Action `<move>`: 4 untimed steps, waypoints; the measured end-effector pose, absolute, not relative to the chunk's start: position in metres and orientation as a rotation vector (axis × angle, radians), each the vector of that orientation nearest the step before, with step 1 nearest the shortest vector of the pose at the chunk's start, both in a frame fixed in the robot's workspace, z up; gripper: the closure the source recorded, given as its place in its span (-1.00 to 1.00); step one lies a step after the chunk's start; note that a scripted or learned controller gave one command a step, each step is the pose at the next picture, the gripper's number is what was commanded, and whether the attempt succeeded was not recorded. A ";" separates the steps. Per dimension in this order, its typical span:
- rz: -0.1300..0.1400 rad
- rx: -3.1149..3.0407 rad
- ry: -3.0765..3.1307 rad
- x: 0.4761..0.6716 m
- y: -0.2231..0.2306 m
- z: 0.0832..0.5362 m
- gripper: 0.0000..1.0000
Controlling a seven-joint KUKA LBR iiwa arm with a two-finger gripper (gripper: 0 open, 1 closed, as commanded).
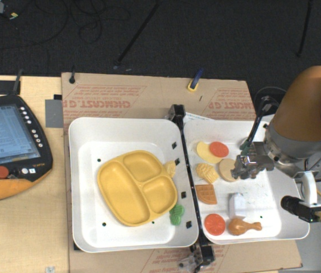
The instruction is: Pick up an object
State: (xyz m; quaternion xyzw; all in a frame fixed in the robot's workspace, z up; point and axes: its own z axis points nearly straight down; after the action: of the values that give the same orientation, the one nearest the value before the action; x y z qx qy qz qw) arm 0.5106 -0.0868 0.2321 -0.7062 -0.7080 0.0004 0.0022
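My gripper [241, 170] hangs low in the right bin [280, 223], at the right edge of a tan round slice [225, 170]. Left of it lie a pale yellow slice [206, 151] with a red tomato slice [219, 149] on it, a ridged yellow chip [206, 173] and a brown toast piece [206, 194]. Nearer the front sit a white block [238, 203], a red tomato [215, 224] and a brown chicken leg [243, 227]. The arm's grey body and orange band [300, 104] come in from the right.
The left bin [86, 135] holds a yellow divided plate [136, 187], with a green piece [176, 214] at its front right. A black divider [186, 169] separates the bins. A teach pendant [9, 147] lies at far left on the bench.
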 end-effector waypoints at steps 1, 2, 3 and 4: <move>0.002 -2.213 -2.222 0.499 -0.025 0.226 1.00; 0.005 -2.219 -2.218 0.499 -0.016 0.217 1.00; 0.001 -2.221 -2.221 0.496 -0.022 0.234 1.00; 0.001 -2.220 -2.220 0.494 -0.015 0.237 1.00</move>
State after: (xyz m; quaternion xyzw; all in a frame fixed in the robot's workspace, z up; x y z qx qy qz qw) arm 0.4944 -0.0146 0.2366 -0.7070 -0.7072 0.0004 0.0010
